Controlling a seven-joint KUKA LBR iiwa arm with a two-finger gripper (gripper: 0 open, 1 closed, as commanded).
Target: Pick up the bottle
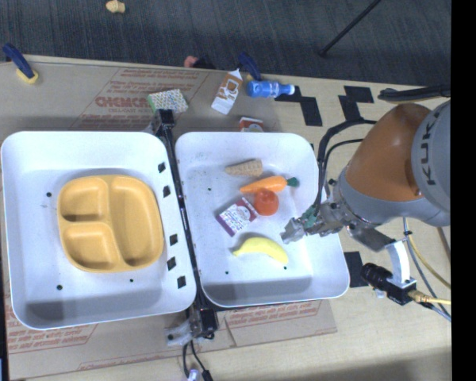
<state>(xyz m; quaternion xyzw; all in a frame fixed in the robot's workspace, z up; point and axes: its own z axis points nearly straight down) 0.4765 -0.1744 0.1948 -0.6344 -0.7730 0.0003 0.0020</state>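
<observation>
A small blue bottle (pixel 268 89) lies on its side on the bench behind the right bin (pixel 325 272), outside the bin's far rim. My gripper (pixel 296 229) hangs low over the right side of the right bin, just right of a yellow banana (pixel 260 248). It is well in front of the bottle and touches none of the objects. The grey arm with its orange band (pixel 389 153) comes in from the right.
The right bin also holds a carrot (pixel 264 185), a red ball-like fruit (pixel 266 203), a purple packet (pixel 236 215) and a tan bread-like piece (pixel 244 167). A yellow divided plate (pixel 109 221) sits in the left bin (pixel 32 308). Small cartons (pixel 227 92) lie beside the bottle.
</observation>
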